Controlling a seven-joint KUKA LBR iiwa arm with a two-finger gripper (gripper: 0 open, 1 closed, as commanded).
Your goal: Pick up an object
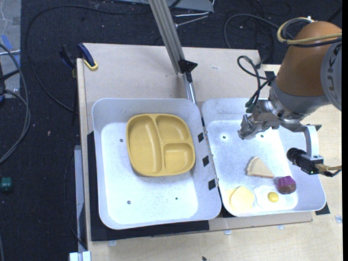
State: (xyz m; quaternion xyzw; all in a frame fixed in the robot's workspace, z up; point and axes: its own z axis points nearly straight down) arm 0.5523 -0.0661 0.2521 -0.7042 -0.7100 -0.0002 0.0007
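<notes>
— Where does the gripper stand over the counter?

— Above the far part of the right bin, on the grey arm reaching in from the right. Its dark fingers point down toward the bin's bare floor, and from this slanted height it is hard to say whether they are spread or closed; nothing shows between them.

— And the things it could pick up?

— All lie in the near half of that same bin, well apart from the fingers. Closest is a pale wedge, cream on top with a tan edge, like a slice of cheese or bread, lying flat nearer the camera than the gripper. Just beyond it toward the near right corner sits a small dark purple piece, rounded and stubby. Beside that rests a fried egg toy, white with a yellow centre, and to its left a flat yellow oval near the bin's front rim.

— The left bin?

— It carries a yellow divided plate with three compartments, sitting toward the far side, clear of the arm. A metal pole slants across the counter behind both bins.
</notes>
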